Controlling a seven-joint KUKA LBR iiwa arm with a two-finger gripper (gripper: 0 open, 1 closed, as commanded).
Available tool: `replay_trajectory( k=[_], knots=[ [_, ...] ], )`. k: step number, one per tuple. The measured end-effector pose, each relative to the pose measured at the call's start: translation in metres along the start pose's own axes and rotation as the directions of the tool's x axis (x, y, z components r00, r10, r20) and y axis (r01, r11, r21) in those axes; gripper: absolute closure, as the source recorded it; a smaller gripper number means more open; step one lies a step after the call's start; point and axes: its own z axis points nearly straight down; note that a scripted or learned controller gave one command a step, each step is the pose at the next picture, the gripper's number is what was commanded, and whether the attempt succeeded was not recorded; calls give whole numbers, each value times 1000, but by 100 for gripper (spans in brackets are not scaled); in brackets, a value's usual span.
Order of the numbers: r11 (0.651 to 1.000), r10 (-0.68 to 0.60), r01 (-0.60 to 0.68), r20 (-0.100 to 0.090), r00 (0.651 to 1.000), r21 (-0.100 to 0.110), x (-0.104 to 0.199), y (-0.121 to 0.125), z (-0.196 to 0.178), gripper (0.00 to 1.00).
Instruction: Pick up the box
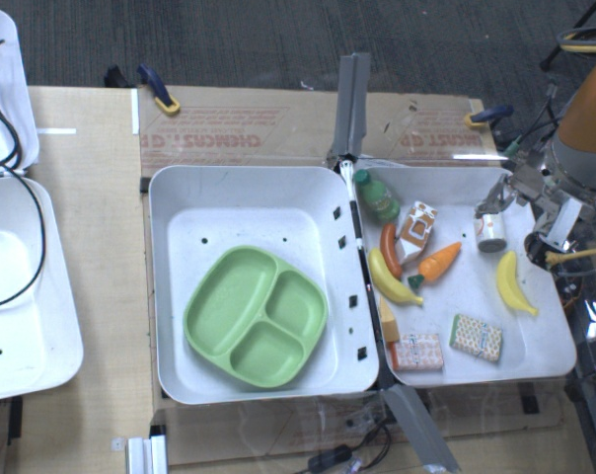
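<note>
Right bin (535, 358) cluttered — box (416, 227) leans on carrot (438, 261); hand (510, 194) at edge, grip unreadable.

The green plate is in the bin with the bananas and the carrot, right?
Not quite. The camera view shows the green plate alone in the left bin. The bananas and the carrot lie in the right bin.

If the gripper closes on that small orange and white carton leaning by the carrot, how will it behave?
The small orange and white carton looks like light toy packaging, so it probably lifts easily. It sits tilted, crowded by the carrot and the hot dog, so a nudge may tip or slide it. Its flat sides should suit a pinch, though thin card could dent.
</note>
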Motion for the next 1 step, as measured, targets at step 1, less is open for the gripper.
replay_trajectory(
  k=[1],
  knots=[
    [1000, -14, 13, -6, 1000, -17, -39, -72, 70, 0]
  ],
)
